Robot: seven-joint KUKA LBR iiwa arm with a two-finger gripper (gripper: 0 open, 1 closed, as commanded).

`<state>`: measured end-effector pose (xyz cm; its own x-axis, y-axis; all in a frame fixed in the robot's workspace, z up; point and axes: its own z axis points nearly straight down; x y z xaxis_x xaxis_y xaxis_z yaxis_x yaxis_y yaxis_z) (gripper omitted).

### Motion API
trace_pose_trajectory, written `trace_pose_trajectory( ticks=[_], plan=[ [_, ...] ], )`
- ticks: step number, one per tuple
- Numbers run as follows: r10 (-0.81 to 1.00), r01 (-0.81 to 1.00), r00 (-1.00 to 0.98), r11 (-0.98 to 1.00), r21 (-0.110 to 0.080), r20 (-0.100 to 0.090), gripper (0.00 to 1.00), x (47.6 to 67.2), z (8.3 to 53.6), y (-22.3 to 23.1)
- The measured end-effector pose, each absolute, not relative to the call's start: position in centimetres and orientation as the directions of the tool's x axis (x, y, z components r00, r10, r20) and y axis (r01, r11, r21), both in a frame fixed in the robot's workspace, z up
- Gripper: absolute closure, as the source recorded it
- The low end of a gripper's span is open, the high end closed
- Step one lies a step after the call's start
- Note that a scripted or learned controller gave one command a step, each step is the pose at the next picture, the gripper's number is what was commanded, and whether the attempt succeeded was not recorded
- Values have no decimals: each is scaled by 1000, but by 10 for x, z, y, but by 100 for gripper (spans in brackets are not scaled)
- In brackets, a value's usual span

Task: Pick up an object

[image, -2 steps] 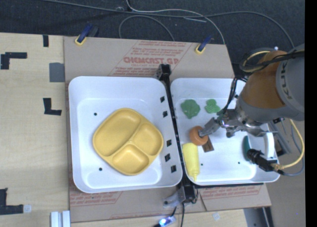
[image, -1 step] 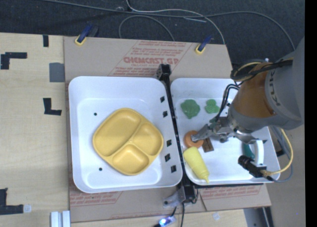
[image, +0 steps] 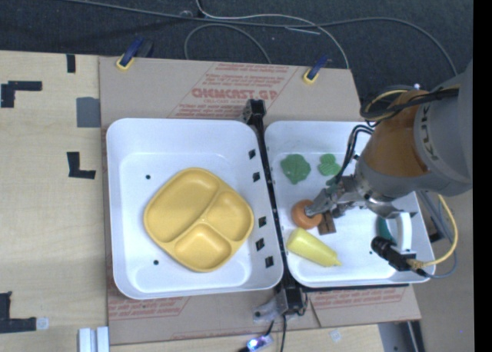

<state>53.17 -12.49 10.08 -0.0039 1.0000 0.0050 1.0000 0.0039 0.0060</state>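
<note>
White plastic walls frame both bins on the bench: the left bin (image: 123, 189) bears a yellow divided plate (image: 198, 218) lying flat, turned at an angle to the bin's sides, with three compartments showing. The right bin (image: 346, 131) is where I am working. My arm (image: 430, 139) comes in from the right, grey with its orange band (image: 392, 147) above the wrist, and it hangs over the right half of that bin.

My gripper (image: 319, 208) sits low in the middle of the right bin, pointing toward the divider between the bins. Right at its tip lies an orange round object (image: 306, 215), touching or just under the fingers; a small brown piece (image: 328, 226) lies just beside it on the right. Whether my fingers are spread or closed on anything, I cannot tell from this angle, since the wrist and the dark fittings blur together there.

Just below the orange object lies a yellow pointed object (image: 311, 247), near the front wall. Toward the back of the bin sit two green pieces, the larger green piece (image: 295, 167) and the smaller green piece (image: 329, 164), near one another. A teal object (image: 384, 229) shows at the right side, partly under my arm.
</note>
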Motion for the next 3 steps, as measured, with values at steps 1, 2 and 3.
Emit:
trace_pose_trajectory(
  ticks=[1, 2, 3],
  plan=[
    [1000, 1000, -2, 2, 4, -1, 100, 540, 159, -119],
    [1000, 1000, -2, 2, 4, -1, 100, 536, 214, -109],
    [1000, 1000, -1, 1, 2, -1, 100, 537, 244, -109]
  ],
)
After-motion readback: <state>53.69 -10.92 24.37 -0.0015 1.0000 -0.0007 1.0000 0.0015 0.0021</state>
